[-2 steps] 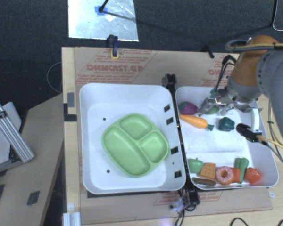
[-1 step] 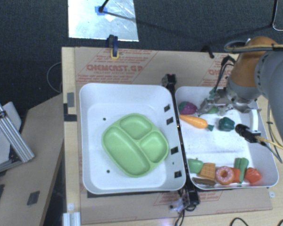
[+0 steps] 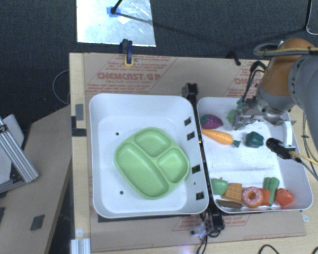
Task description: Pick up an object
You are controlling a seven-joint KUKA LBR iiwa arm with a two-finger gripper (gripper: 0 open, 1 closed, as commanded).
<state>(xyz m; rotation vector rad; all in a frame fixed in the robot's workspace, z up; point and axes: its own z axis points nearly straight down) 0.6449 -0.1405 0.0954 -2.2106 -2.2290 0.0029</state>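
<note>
Past the toy food (image 3: pixel 250 195) along the right bin's (image 3: pixel 302 181) near edge, the gripper (image 3: pixel 243 118) hovers, its opening impossible to judge.

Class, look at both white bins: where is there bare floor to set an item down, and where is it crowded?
Left bin: bare floor all around the green divided plate.
Right bin: a bare strip between the toy carrot and the front row with the toy donut.
Crowded: that front row, and the far end around the gripper.
</note>
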